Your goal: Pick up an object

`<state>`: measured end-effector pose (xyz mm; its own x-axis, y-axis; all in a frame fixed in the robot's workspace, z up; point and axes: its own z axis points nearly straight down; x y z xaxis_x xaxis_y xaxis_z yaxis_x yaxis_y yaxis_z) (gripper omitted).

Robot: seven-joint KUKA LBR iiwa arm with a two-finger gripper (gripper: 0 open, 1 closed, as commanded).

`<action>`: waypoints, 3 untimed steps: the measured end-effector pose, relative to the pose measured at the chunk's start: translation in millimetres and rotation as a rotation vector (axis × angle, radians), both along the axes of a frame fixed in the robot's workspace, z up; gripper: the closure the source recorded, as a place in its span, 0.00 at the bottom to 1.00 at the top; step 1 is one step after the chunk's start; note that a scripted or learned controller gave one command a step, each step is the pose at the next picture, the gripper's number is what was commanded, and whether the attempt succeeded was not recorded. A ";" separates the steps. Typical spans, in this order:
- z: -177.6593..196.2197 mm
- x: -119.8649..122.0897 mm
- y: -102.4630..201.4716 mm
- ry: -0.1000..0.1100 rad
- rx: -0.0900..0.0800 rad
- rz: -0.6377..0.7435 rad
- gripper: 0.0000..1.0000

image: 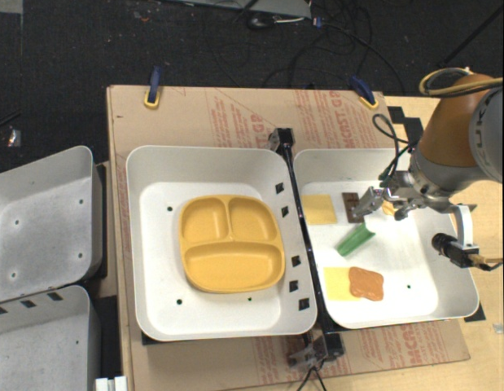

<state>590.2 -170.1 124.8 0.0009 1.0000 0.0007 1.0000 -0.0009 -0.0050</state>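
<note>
Here, two white bins side by side on the brown surface (pixel 203 112). In the left bin (pixel 146 218), a yellow divided plate (pixel 232 244) near the middle. In the right bin (pixel 422 292), a pale yellow square (pixel 319 209) at about ten o'clock, a small dark brown piece (pixel 348 206) just beside it at its three o'clock, a green block (pixel 355 240) lying tilted near the centre, and an orange-brown lump (pixel 366 283) at six o'clock, overlapping a second yellow square (pixel 335 283). At the bin's one o'clock, the pincer (pixel 380 203), low over the bin, just above the green block's upper end; nothing seen between its fingers; whether released or clenched, impossible to tell.
</note>
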 end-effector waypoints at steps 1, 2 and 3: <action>14.0 1.5 -0.4 -0.006 -0.002 0.000 1.00; 66.3 11.9 -6.0 -0.011 -0.003 0.003 1.00; 124.4 19.9 1.3 -0.012 -0.003 0.005 1.00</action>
